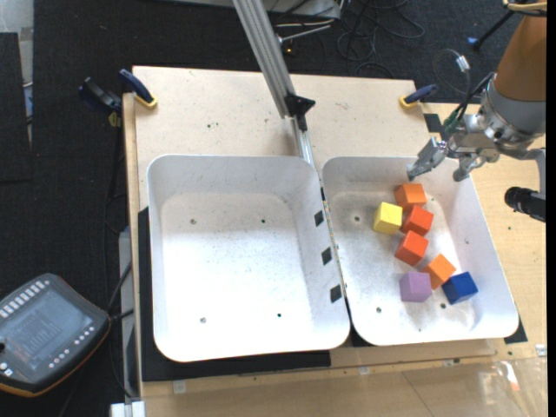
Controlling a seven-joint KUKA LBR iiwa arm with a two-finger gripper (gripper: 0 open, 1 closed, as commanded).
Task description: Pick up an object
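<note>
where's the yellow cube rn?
Yellow cube sits in the right bin, upper middle, just left of the orange blocks.

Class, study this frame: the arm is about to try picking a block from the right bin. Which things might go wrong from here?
1. The blocks lie packed together: the top orange block touches its neighbours, so the gripper may knock or grab two.
2. The gripper hangs near the right bin's far rim and might strike it descending.

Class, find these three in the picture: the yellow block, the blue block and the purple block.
yellow block (388, 218): camera view, middle of its top face.
blue block (460, 287): camera view, middle of its top face.
purple block (415, 286): camera view, middle of its top face.
</note>
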